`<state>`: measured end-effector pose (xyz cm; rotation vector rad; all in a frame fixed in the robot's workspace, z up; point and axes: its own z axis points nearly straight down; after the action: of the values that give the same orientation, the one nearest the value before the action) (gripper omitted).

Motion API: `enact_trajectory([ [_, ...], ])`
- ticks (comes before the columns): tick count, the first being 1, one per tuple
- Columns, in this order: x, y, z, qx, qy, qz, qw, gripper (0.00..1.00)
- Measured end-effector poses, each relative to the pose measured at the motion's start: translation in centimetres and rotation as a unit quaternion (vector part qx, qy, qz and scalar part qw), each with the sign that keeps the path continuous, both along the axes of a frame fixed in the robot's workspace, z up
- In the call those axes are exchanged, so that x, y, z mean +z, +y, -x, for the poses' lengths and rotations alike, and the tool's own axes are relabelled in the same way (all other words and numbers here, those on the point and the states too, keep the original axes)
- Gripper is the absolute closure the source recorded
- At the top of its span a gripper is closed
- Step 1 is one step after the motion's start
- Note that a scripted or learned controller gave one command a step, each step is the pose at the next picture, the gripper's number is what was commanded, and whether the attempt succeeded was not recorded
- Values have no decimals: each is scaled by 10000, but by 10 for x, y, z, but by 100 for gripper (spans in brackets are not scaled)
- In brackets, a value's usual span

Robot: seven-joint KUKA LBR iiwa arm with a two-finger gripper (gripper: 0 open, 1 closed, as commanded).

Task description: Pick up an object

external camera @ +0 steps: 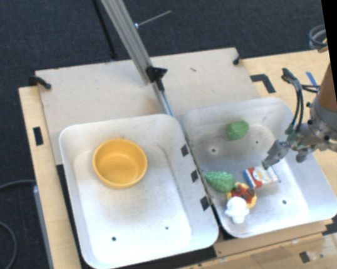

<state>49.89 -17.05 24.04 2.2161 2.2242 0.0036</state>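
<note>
The right bin (306, 204) holds several small objects. A round green piece (237, 130) lies near its back. A leafy green item (220, 181) sits by the left wall, with a red, yellow and black toy (244, 193) and a white figure (236, 210) just in front of it. A small red and white box (261, 177) lies in the middle. My gripper (275, 154) reaches in from the right, its tip just right of and above the box. Nothing shows held in it.
The left bin (96, 237) holds a yellow bowl (120, 162) in its back half. A metal pole (130, 35) slants up from the seam between the bins. Cables hang from the arm's wrist (319, 126) at the right edge.
</note>
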Motion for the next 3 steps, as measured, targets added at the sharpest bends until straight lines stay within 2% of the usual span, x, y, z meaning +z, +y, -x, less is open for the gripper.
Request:
enact_trajectory([
  [1,0,0,0,-10,-2,2,10000,0],
  [3,-117,4,-5,-25,35,7,10000,0],
])
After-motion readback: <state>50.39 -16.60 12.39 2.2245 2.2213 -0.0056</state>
